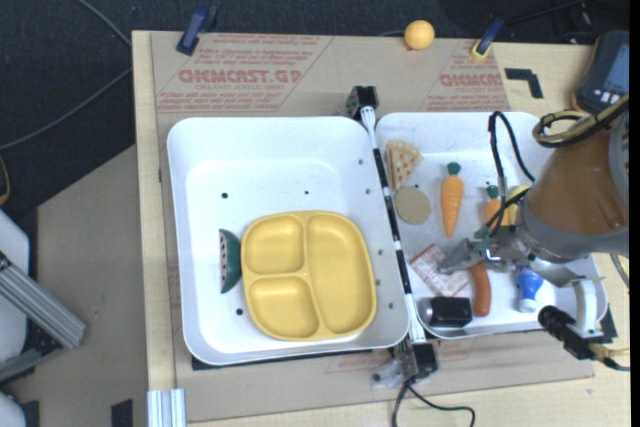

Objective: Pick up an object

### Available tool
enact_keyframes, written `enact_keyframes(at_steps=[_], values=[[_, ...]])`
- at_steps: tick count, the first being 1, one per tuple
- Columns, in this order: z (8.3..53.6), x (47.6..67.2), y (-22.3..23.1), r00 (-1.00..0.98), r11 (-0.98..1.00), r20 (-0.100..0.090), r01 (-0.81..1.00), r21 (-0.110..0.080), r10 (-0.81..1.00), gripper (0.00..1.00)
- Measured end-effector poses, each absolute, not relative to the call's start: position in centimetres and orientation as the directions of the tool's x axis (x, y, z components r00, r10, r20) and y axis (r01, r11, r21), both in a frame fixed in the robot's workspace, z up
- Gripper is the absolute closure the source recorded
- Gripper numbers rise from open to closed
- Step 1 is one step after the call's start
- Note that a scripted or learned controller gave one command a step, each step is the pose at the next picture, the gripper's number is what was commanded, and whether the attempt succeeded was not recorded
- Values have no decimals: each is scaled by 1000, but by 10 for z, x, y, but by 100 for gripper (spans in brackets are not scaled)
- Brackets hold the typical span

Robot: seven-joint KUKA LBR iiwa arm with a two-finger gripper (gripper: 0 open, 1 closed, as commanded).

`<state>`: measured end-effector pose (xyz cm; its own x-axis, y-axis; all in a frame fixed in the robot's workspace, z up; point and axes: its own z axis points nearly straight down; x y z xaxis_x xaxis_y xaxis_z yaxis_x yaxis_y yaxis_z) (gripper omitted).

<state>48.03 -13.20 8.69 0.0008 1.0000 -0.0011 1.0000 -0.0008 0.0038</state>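
Sausage (481, 289) lies in right bin (560, 327), just under gripper (470, 255); cannot tell finger state. Arm (570, 190) low over clutter, probably lining up grasp. Carrot (452, 198), round cracker (411, 206), pizza slice (402, 162) nearby. Yellow plate (305, 273) in left bin (200, 175). Surface (240, 75) print reads "CHEMCAST".

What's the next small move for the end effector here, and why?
Probably a short descent onto the hot dog. The end effector sits low in the right bin, just above that sausage-shaped piece, with the carrot farther up the bin. No object shows between its fingers, so nothing is picked yet.
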Motion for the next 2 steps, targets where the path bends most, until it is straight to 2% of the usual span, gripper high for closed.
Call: enact_keyframes(at_steps=[1,2], values=[[97,481,-130,0,0,1,1000,7,1000,100],[185,511,-80,-2,2,0,1000,2,1000,100]])
